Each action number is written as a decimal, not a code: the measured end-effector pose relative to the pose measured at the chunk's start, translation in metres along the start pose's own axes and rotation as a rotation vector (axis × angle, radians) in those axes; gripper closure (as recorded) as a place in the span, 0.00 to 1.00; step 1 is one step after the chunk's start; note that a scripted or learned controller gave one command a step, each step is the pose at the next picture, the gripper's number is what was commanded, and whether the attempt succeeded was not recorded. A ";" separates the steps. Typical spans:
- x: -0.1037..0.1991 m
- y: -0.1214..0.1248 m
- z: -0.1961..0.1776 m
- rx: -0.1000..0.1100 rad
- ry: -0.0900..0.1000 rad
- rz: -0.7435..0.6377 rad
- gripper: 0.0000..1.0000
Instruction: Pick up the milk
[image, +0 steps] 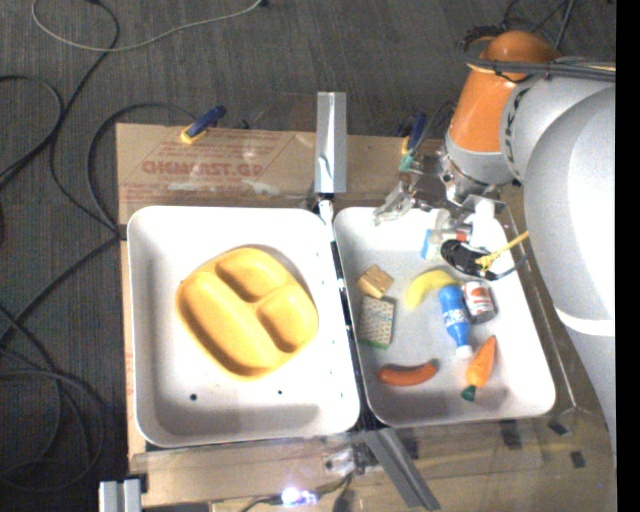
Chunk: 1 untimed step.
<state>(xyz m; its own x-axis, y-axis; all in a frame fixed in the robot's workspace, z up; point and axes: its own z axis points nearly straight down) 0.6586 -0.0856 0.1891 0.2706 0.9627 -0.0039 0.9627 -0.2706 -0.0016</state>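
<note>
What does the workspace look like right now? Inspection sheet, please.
Surface: left bin and right bin on cardboard.
Job's things: likely milk, a blue-and-white carton at the right bin's far edge; identity uncertain.
Clutter: yellow plate in left bin; banana, blue bottle, red can, carrot, sausage, two small boxes in right bin.
Grippers: gripper beside the carton; grasp unclear.
Cables: dark cables on floor, left.
Surroundings: blue clamp on cardboard.

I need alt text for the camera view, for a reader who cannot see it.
A grey arm reaches from the right over the right bin, which holds a banana, bottle, carrot, sausage and small cartons. The left bin holds a yellow tray.
</note>
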 end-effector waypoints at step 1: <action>0.133 -0.036 0.006 0.002 0.002 -0.117 0.00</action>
<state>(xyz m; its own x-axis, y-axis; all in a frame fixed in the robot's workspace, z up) 0.6603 0.0519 0.1827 0.1562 0.9877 -0.0016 0.9877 -0.1562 -0.0036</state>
